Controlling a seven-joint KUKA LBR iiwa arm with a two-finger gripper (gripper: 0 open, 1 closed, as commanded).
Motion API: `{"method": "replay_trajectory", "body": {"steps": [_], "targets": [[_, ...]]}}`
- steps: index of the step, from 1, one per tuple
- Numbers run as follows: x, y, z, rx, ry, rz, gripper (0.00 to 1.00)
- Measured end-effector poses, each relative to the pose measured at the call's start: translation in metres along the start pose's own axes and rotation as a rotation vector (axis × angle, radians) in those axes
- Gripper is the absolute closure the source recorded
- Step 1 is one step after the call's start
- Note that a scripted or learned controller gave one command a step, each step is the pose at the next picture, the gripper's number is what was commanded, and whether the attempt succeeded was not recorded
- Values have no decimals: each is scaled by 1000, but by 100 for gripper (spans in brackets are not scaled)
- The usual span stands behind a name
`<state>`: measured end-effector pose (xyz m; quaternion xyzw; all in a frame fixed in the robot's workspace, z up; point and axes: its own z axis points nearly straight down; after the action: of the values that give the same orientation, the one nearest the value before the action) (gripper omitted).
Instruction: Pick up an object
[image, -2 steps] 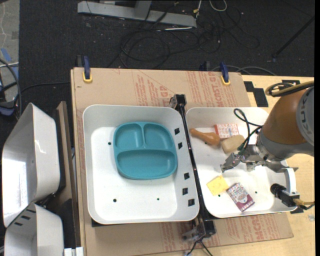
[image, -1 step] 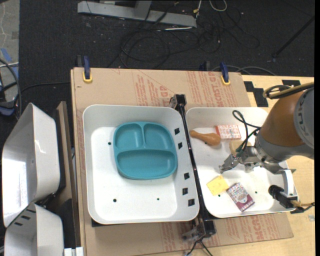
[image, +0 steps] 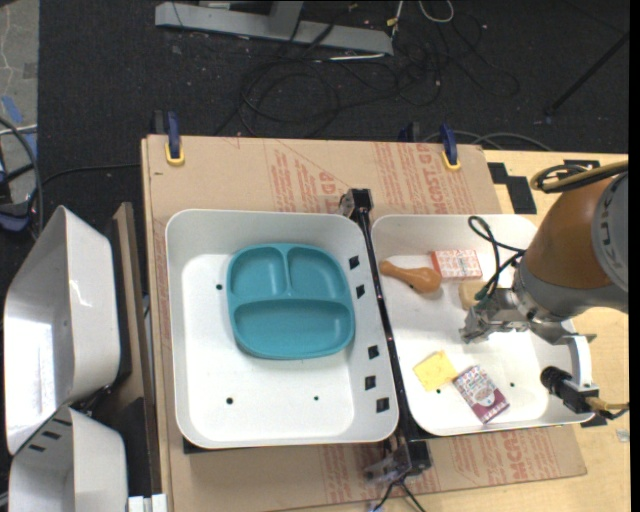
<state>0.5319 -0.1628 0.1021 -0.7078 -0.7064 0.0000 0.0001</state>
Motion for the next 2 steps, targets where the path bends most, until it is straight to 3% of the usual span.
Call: {"method": "replay_trajectory", "body": {"steps": [2], "targets": [[-3,6,-127,-7,-3,-5,100]]}}
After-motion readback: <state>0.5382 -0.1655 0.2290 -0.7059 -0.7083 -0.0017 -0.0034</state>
